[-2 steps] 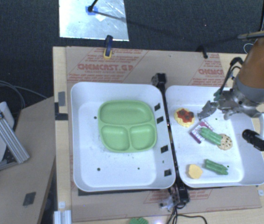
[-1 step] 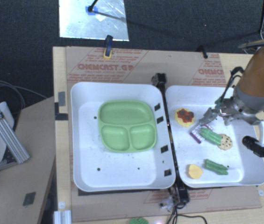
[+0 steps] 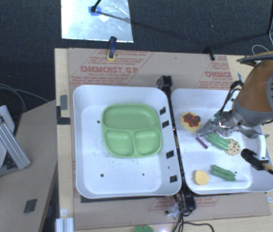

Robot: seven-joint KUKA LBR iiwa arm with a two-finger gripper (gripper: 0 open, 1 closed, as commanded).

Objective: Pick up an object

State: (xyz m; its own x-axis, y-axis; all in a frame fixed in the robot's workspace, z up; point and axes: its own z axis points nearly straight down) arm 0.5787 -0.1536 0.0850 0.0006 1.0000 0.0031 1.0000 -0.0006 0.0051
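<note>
In the right bin (image 3: 252,185) lie several toy foods. A red and yellow round piece (image 3: 191,121) sits at the upper left, with a small purple piece (image 3: 202,142) below it. Beside that are a green ridged piece (image 3: 218,141) and a speckled cookie (image 3: 232,147). A green pod (image 3: 222,173) and a yellow piece (image 3: 201,178) rest near the front wall. My gripper (image 3: 214,127) hangs low over the middle of this bin, just above the purple and green ridged pieces. Nothing shows as lifted.
The left bin (image 3: 85,144) holds a green three-compartment plate (image 3: 130,130). The grey and orange arm (image 3: 259,93) covers the right bin's upper right corner. A black divider with clips (image 3: 172,129) runs between the bins. Cables trail off at the right edge.
</note>
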